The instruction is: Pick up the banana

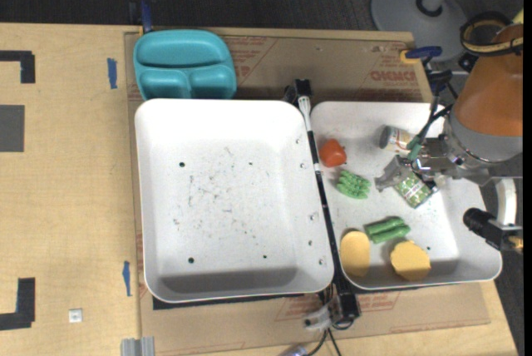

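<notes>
Two yellow toy pieces lie at the front of the right bin [474, 217]: a rounded oblong one [355, 251] near the front left corner and a chunkier one [410, 259] to its right. I cannot tell which of them is the banana. My gripper [405, 171] hangs over the middle of the right bin, well behind both yellow pieces and apart from them. A small green and white patterned thing [414, 191] sits right under or against the gripper; whether it is held is unclear.
The right bin also holds a red-orange piece [332, 152], a bumpy green piece [353, 185], a dark green piece [386, 228] just behind the yellow ones, and a grey cylinder [386, 135]. The left bin [150, 205] stands beside it, with a teal tray [184, 64] behind.
</notes>
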`<state>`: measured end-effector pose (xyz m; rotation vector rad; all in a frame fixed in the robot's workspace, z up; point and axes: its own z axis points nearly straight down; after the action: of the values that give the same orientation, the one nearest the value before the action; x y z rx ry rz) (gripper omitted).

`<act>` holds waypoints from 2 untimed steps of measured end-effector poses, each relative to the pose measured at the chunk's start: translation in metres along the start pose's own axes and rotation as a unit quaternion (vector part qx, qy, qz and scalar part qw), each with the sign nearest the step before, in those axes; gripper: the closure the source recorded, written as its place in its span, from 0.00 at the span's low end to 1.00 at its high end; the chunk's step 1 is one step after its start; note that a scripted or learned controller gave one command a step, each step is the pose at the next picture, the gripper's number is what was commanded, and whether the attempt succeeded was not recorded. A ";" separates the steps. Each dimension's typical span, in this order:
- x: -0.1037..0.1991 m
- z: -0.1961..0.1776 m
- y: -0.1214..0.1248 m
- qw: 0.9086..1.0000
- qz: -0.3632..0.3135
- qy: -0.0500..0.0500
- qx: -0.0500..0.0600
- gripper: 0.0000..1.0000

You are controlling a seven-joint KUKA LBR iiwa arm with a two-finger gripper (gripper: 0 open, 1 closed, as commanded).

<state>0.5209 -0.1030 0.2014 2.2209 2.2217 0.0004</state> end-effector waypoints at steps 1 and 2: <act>0.087 0.017 -0.032 0.995 -0.097 0.001 0.002 0.00; 0.145 0.017 -0.041 0.960 -0.281 0.001 0.001 0.00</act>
<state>0.4795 0.0424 0.1846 1.5067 2.7588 -0.0003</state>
